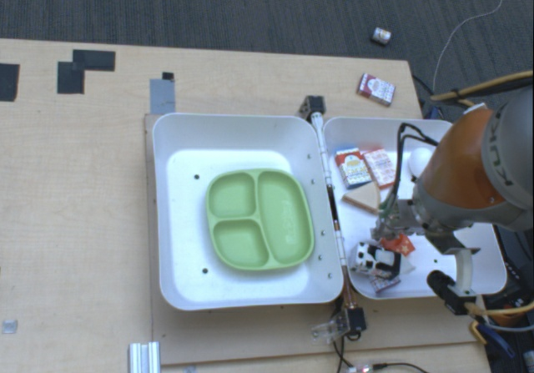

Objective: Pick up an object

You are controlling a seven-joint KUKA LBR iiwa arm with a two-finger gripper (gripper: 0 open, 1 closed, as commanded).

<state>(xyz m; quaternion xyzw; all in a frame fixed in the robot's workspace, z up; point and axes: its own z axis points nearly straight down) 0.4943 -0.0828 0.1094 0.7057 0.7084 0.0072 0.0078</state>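
camera view: the tool (pixel 389 234) hangs low in the right bin (pixel 492 273), over a black-and-white toy (pixel 367 258) and an orange packet (pixel 403 244) just beneath it. two red cartons (pixel 365 167) lie beyond it. a green tray (pixel 259 219) sits in the left bin (pixel 179 221), well apart.
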